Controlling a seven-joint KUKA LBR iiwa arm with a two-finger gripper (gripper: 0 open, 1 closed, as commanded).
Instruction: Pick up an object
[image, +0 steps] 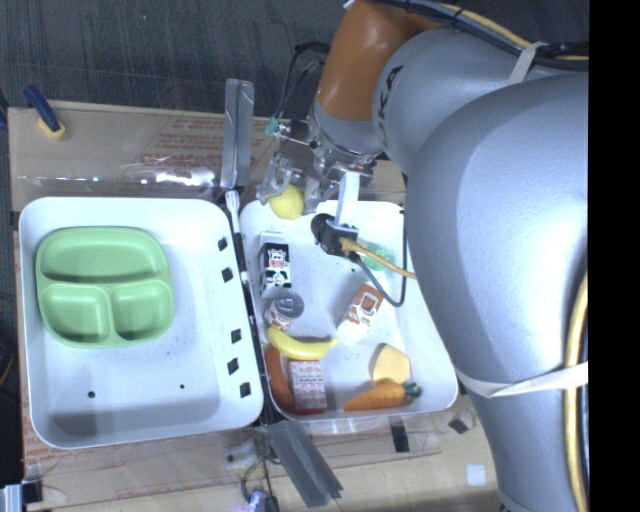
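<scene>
Sitting at the far end of the right bin, the yellow lemon is the nearest target, with the gripper right over it. Finger state: cannot tell (wrist hardware hides it). A good grasp likely needs fingers straddling the lemon's middle, clear of the bin wall. Banana, carrot and small carton lie further down.

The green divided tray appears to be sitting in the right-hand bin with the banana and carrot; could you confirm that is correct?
Not quite: the camera view shows the green divided tray in the left bin, alone. The banana and carrot lie in the right bin.
</scene>
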